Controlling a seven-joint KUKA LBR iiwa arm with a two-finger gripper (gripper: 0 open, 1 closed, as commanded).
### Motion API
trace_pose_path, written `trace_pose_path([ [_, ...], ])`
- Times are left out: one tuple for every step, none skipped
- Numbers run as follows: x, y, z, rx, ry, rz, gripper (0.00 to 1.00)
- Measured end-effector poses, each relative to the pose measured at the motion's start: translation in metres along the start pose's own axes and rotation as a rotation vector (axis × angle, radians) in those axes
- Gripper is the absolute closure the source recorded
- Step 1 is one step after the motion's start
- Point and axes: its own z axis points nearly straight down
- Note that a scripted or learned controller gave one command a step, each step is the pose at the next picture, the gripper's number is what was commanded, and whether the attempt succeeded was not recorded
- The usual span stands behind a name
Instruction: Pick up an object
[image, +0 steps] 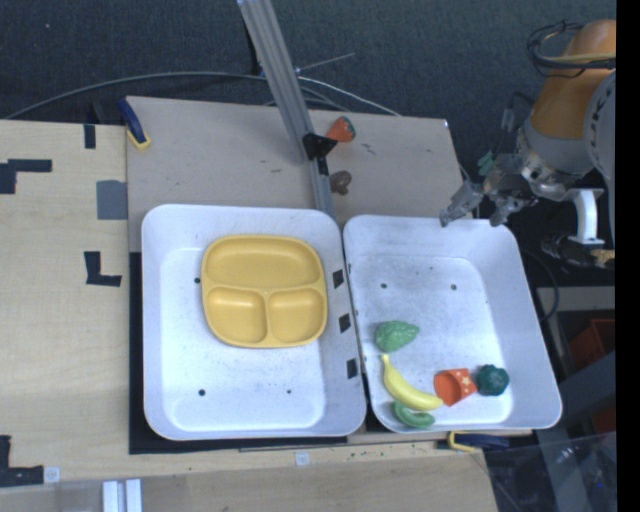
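Note:
The right bin (470, 245) holds several small toys near its front edge: a green leafy piece (396, 335), a yellow banana (405, 388), a small green item (414, 416) under the banana's tip, an orange-red piece (454, 385) and a dark green round piece (491, 379). My gripper (478, 205) hangs at the bin's far right corner, over its back rim, well away from the toys. Its two fingers stand spread apart with nothing between them.
A yellow three-compartment plate (265, 290) lies in the left bin (170, 330). A grey metal pole (285, 80) rises behind the bins, with an orange clip (342, 128) beside it. The grey and orange arm (570, 100) enters from the upper right.

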Motion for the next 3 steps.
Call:
trace_pose_path([
  [0.0,0.0,0.0,0.001,0.0,0.0,0.0],
  [-0.005,0.001,0.063,0.006,0.001,0.001,0.0],
  [-0.002,-0.011,0.118,0.006,0.001,0.0,0.0],
])
